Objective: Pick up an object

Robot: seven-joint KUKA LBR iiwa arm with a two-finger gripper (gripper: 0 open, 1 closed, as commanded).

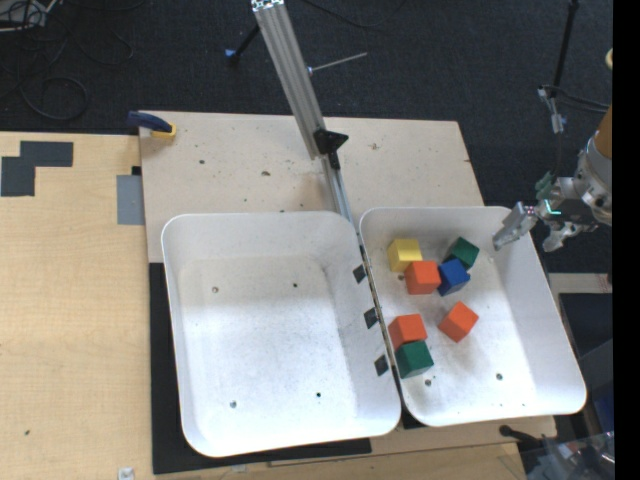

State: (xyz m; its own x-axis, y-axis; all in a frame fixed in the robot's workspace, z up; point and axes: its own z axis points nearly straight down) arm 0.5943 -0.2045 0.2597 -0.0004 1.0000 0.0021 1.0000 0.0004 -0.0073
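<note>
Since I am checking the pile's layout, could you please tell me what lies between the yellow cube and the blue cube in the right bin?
In the camera view, an orange cube sits between the yellow cube and the blue cube.
</note>
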